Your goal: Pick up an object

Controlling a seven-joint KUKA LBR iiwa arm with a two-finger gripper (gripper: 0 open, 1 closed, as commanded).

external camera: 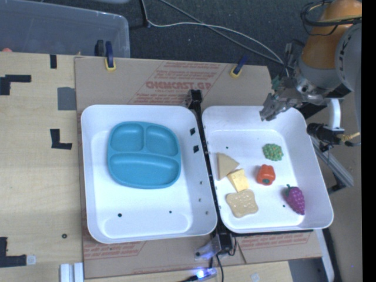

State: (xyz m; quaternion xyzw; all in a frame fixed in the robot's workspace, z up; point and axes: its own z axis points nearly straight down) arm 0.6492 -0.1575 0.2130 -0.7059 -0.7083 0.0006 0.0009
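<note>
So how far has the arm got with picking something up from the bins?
Nothing looks picked yet. The pincer hovers over the right bin's far rim with nothing visible in it. The broccoli, red pepper, grapes, cheese wedges and toast all lie on the bin floor, and the blue plate sits in the left bin. Descending, closing on one item and lifting all remain.
</note>
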